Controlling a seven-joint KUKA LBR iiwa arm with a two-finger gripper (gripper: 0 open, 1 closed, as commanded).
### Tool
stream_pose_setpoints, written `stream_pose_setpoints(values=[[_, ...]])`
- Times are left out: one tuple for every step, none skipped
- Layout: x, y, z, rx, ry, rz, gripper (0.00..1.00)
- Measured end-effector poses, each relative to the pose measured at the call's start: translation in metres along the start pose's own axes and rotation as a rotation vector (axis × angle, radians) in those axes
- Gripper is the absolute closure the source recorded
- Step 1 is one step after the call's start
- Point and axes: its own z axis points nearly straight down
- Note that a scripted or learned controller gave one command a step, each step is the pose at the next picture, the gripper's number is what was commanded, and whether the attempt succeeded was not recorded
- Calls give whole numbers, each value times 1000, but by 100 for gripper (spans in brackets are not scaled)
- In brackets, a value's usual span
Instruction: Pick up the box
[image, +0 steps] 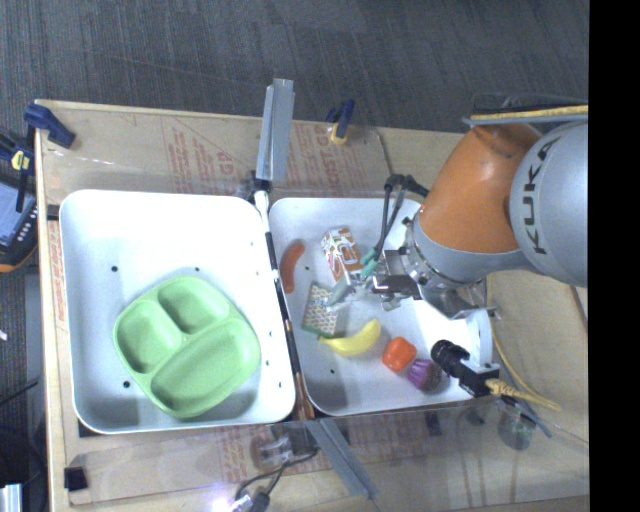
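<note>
Gripper (350, 285) low in right white bin (455, 395), fingers apart, one tip touching the small patterned cardboard box (322, 310); box lies flat just left of yellow banana (354, 340). Nothing clamped. Green divided plate (188, 345) in left bin.

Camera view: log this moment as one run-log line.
gripper: over right bin | box: beside gripper, not held | nearby: banana, patterned packet | left bin: green tray

Green divided plate (188, 345), yellow banana (353, 341), orange-red sausage (291, 266), white bins (90, 215), orange-banded grey arm (500, 200)
</note>
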Motion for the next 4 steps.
stream_pose_setpoints(values=[[-25, 53, 130, 3, -1, 22, 0], [-16, 53, 155, 0, -1, -35, 0], [-16, 53, 145, 1, -2, -41, 100], [43, 0, 55, -2, -1, -220, 100]])
